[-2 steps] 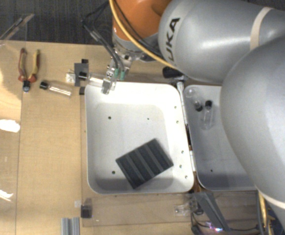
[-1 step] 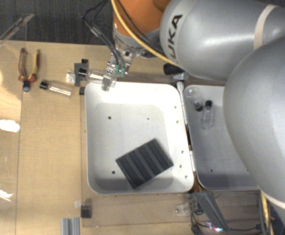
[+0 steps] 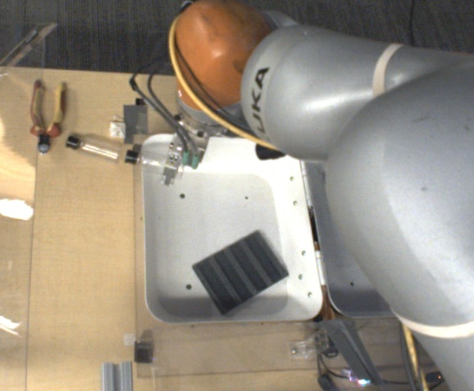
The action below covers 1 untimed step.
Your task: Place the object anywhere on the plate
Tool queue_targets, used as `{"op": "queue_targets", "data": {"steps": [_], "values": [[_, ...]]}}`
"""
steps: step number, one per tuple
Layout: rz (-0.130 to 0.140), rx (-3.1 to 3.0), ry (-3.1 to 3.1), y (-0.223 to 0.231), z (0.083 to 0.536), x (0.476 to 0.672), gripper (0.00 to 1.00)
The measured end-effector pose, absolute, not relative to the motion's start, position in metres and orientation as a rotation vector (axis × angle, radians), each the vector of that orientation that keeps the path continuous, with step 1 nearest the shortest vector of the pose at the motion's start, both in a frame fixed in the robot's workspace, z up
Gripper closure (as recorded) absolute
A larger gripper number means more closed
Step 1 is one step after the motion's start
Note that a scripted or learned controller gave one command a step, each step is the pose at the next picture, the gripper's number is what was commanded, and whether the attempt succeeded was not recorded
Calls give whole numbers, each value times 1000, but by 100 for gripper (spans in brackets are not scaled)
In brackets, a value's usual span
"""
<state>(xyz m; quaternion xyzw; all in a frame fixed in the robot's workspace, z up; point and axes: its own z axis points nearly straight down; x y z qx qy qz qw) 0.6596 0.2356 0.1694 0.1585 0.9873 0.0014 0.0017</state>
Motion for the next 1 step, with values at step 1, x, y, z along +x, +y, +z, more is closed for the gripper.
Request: {"op": "queue_targets", "data": {"steps": [1], "values": [[8,-260,3120,236,270,658,100]]}}
